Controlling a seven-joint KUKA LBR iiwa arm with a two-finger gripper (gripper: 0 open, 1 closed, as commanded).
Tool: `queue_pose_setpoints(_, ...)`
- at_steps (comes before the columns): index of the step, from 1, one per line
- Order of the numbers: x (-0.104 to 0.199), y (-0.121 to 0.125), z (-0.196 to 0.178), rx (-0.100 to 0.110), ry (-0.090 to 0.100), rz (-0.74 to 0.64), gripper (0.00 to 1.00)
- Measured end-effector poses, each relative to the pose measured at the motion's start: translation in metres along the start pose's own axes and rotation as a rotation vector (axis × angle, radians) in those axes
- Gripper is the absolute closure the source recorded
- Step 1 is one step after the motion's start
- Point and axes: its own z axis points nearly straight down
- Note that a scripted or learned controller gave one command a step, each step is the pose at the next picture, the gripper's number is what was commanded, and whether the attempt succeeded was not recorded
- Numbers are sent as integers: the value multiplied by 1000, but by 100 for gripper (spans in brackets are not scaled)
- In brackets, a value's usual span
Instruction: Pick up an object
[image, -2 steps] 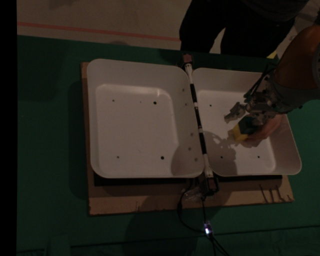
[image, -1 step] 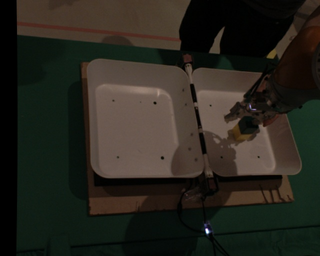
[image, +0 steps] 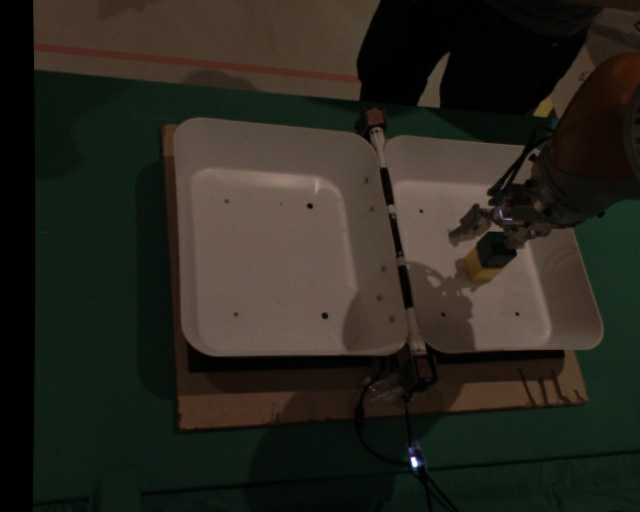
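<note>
A small block, yellow with a dark top, is in the right white bin, near its middle. My gripper hangs directly over it, coming in from the right on the grey arm with the orange band. The gripper's lower end meets the block's dark top in this view. I cannot tell whether the block is gripped or resting on the bin floor. The gripper's shadow falls on the bin floor to the block's left.
The left white bin lies beside the right one, with a black and white strip along the seam between them. Both bins rest on a brown board on green cloth. Cables trail off the board's front edge.
</note>
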Motion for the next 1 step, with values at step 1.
queue_pose_setpoints(1, -3, 1, -12, -5, -4, 6, 100)
